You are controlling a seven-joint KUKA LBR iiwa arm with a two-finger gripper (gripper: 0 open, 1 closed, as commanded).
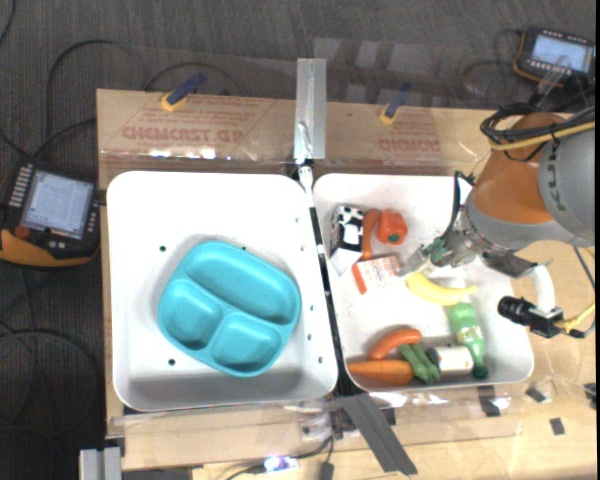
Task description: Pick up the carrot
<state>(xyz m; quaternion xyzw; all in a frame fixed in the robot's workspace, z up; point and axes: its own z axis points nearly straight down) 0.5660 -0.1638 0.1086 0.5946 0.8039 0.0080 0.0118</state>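
Note:
The carrot (378,371) is orange and lies flat along the near wall of the right bin (500,368), with a green piece (418,361) at its right end. A shorter orange-red piece (394,341) lies just behind it. My gripper (432,255) hangs over the middle of the right bin, above the yellow banana (438,290) and well behind the carrot. Nothing shows as held.
The right bin also holds a black-and-white item (350,226), an orange pepper (386,226), a small white carton (374,269), a green bottle (466,326) and another bottle lying flat (454,359). A teal divided plate (230,306) sits in the left bin (140,228).

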